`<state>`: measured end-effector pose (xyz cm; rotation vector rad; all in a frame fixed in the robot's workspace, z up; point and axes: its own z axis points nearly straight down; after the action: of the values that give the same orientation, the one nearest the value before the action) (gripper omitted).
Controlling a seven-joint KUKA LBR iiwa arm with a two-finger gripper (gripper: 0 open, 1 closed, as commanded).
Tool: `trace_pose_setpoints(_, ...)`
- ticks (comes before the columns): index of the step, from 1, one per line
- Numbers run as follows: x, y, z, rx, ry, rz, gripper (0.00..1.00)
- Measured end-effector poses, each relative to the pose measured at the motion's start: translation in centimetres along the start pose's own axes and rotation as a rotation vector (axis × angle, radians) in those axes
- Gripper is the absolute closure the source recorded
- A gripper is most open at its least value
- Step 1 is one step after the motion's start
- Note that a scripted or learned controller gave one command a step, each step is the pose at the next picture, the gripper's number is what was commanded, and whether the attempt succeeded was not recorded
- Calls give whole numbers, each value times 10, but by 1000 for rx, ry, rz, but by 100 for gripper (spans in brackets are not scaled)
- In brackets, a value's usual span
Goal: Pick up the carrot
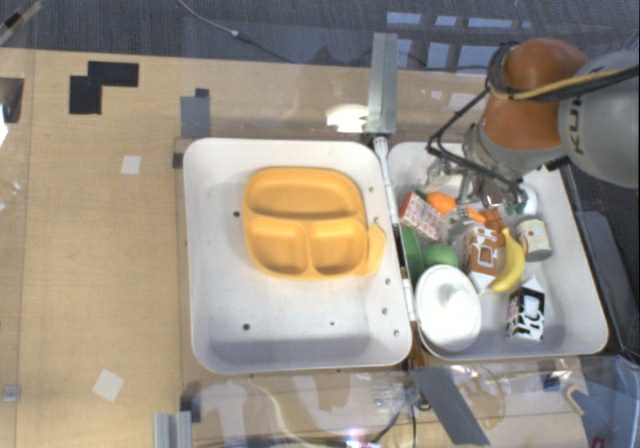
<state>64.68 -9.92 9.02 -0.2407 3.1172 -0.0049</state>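
Orange marks both the thing to be fetched and the arm above it: the carrot lies in the right bin, in its upper left part, a short orange piece just beside a red-and-white packet and near the brown printed pack. In the camera view the arm comes in from the right, its grey body ending in the orange band, which sits over the far edge of that bin. Below the band the wrist points nearly straight down, dark cables looping round it, and the gripper hangs low among the clutter, just right of the carrot.

I judge this to be the reach-and-close step: the tool is down at the level of the objects, but nothing orange shows between its tips, so I would not call the carrot held. Whether the pincer stands apart or together I cannot tell; the metal parts blur into the packets beneath them.

The next move, as I read it, calls for a small shift toward the bin's left wall so the tips straddle the carrot and not the brown pack, then a firm close and a straight lift. The crowding is the risk: the banana, the green object and the white bowl all lie close by. The left bin bears a yellow divided tray, well apart from the work.
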Motion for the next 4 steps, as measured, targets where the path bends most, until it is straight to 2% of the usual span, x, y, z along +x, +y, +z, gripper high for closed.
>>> trace_pose_setpoints(1, 15, -3, 0, 1, 0, -200, 0)
trace_pose_setpoints(2, 31, -5, -1, -1, -2, -184, 0)
trace_pose_setpoints(3, 44, 23, -2, 2, -3, -251, 0)
trace_pose_setpoints(4, 47, 17, -1, -3, -2, 242, 0)
